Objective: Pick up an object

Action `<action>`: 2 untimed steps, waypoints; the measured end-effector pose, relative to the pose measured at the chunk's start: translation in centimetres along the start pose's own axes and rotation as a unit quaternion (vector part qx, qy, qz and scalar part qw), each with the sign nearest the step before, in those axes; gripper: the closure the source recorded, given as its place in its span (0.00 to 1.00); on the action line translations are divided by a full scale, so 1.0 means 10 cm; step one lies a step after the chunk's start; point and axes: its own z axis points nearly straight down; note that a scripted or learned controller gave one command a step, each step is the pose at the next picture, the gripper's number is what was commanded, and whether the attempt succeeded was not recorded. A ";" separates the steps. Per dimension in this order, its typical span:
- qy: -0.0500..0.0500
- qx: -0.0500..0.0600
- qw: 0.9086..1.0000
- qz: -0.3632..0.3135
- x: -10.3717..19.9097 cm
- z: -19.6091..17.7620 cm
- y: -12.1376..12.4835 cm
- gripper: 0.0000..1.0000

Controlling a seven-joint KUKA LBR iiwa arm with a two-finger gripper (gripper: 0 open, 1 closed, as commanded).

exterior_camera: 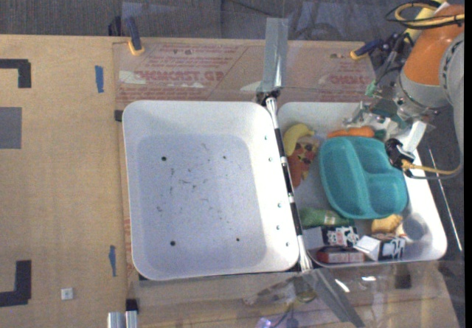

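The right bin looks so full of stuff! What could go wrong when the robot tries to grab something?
1. The teal tray lies on top of the other things in the right bin, so it may slide or tip if nudged.
2. The banana sits tight against the bin's wall, probably hard to get around.
3. The small cartons are packed close together, so the pincer might bump a neighbour.

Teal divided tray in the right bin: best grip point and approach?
Take the teal tray by its raised rim on the right edge, coming from above. It lies roughly flat atop other items, far too wide to span, so only a thin rim fits between two fingers. The left edge crowds the banana and bin wall; the right side, nearer the gripper, looks freer.
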 end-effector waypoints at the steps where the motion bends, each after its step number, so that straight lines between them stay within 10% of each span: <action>1: -0.002 -0.004 1.000 -0.001 0.00 -0.13 0.02 1.00; 2: -0.002 -0.004 1.000 -0.001 0.01 -0.12 0.02 0.00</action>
